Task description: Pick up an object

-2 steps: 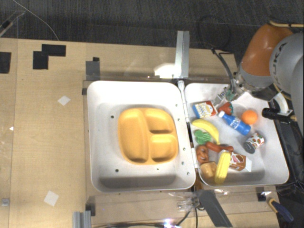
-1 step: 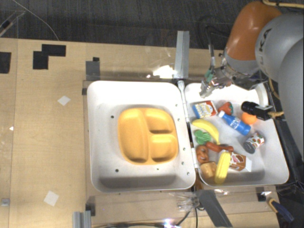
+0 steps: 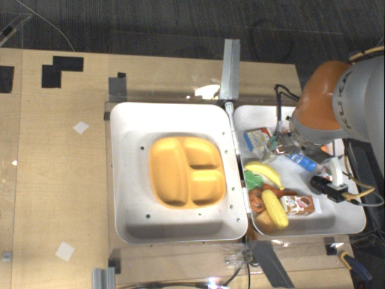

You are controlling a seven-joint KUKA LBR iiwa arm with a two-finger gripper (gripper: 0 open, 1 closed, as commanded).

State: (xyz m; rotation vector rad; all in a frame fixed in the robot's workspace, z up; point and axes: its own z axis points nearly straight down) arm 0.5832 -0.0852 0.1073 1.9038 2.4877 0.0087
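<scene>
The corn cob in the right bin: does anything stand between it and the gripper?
Yes. The banana lies between the gripper and the corn cob, beside a blue bottle. The cob also touches a reddish item and a small carton.

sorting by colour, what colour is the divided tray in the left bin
Yellow; the divided tray shows clearly in the camera view.

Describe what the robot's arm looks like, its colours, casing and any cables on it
The arm has a smooth, rounded grey casing with a glossy orange band above the wrist. Black cables loop beside the wrist, and the gripper end is darker, mixed metal hardware, too small to detail.
</scene>
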